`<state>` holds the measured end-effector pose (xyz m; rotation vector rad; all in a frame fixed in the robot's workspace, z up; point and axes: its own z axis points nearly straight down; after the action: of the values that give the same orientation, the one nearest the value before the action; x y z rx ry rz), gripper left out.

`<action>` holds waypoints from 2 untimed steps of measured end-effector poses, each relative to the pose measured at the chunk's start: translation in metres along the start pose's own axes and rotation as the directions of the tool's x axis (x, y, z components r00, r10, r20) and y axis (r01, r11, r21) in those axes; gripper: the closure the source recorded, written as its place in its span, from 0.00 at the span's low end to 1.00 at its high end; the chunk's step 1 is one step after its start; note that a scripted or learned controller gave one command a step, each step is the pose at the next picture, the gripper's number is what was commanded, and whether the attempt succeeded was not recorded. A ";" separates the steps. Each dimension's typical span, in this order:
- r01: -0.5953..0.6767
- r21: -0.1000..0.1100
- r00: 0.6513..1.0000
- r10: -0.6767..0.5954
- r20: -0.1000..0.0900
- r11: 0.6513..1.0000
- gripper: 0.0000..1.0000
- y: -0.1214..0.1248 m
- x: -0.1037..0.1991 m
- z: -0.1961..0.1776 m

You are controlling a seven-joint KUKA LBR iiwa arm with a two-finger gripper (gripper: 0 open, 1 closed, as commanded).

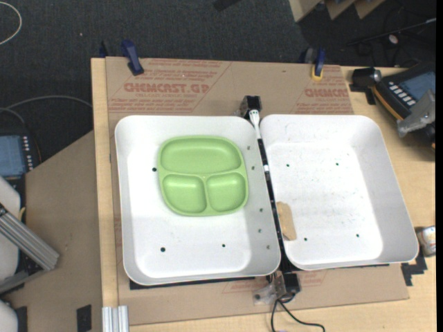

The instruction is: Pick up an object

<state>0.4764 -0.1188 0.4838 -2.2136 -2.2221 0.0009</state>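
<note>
A light green divided plate (203, 175) with three compartments lies flat in the left white bin (142, 244), in its upper middle part. It sits upright, one large compartment toward the back and two smaller ones toward the front. Nothing touches it. The right white bin (332, 185) shows only small dark specks on its floor.
A brown strip of tape (286, 221) lies by the seam between the bins. The bins rest on a cardboard sheet (208, 81) held by two blue clamps (131, 57) at the back. A dark device (405, 92) and grey metal parts sit at the right edge.
</note>
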 end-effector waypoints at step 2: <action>0.001 0.010 1.000 -0.001 0.000 1.000 1.00 0.012 0.050 0.115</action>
<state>0.4875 -0.0682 0.3687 -2.2074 -2.2189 0.0120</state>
